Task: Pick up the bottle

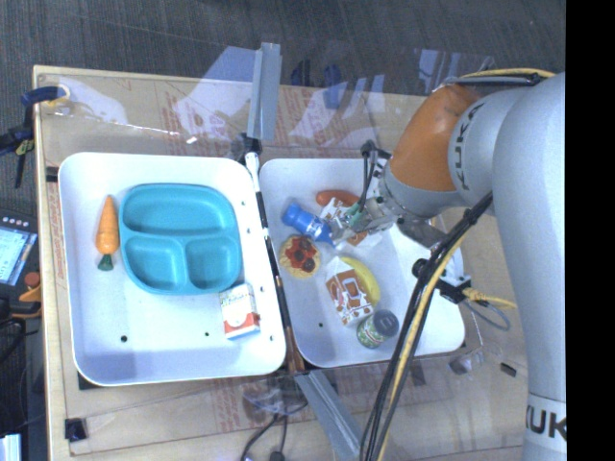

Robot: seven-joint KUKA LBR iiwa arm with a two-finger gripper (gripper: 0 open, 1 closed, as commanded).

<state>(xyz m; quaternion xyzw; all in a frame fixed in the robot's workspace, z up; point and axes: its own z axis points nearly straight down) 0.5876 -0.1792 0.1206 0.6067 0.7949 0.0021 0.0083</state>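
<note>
The bottle (315,224) lies on its side in the upper left part of the right bin (437,320). It has a blue end pointing left and a clear body pointing right. My gripper (359,216) is low in that bin, at the clear end of the bottle and seemingly touching it. The grey arm with its orange band (434,147) comes in from the right and hides the bin's far right corner.
The right bin also holds a red sausage (335,198), a round tart with red fruit (300,254), a banana (366,278), a snack packet (348,297) and a green can (377,328). In the left bin sit a blue divided plate (183,236), a carrot (107,229) and a small carton (238,312).
</note>
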